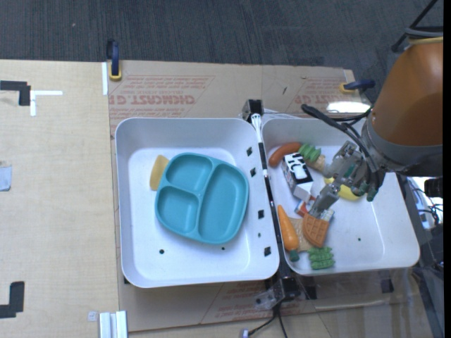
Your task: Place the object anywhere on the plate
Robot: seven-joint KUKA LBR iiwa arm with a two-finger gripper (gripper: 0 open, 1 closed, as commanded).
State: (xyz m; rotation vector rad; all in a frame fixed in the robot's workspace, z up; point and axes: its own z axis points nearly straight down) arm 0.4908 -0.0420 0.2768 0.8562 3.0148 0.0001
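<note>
The gripper (323, 204) is positioned low over the toy food in the right bin (380, 248), just above the waffle (315, 229); its hold cannot be determined. The blue plate (202, 198) in the left bin (134, 210) is unloaded; transfer remains.

We look down on a pale wooden bench (49, 210); a brown cardboard sheet (183, 94) printed with reversed red lettering lies over it; beyond its far edge we see dark grey carpeted floor (211, 13); 2 clamps grip the cardboard's far edge, a yellow-tipped one (113, 60) at the left corner, a blue one (356, 86) at the right; black brackets (17, 91) sit on the wood; light is even.
</note>
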